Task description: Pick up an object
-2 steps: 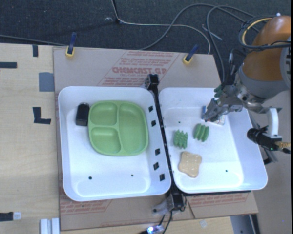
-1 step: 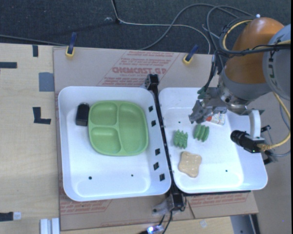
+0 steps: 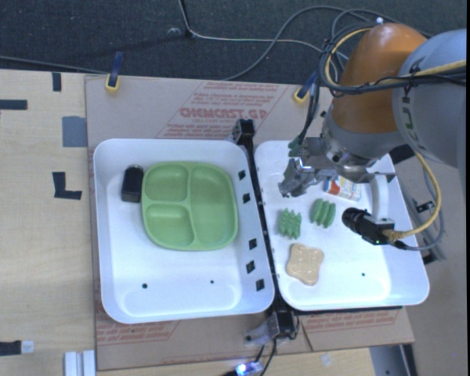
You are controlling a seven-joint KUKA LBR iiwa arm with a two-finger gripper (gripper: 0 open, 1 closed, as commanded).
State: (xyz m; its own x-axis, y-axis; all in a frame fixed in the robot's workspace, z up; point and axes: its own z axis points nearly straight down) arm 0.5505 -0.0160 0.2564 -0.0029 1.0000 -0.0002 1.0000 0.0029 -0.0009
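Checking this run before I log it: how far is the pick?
Done: the gripper is over the right bin, near the objects. In hand: nothing visible between its fingers. Left: the grasp and lift; the green broccoli-like piece, green pods and toast slice all lie on the bin floor.

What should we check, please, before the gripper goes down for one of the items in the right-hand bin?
1. Gripper is over the right bin: ok, it hangs above the bin's upper left part.
2. Nothing is already held: cannot tell, the view is too small there.
3. Targets lie apart: ok, the dark green piece, the light green piece and the tan toast-shaped piece have white floor between them.
4. Gripper is lined up on a target: not ok, it sits above and left of the dark green piece, near the divider.
5. Cable and black fitting are off the targets: ok, though close to the light green piece.
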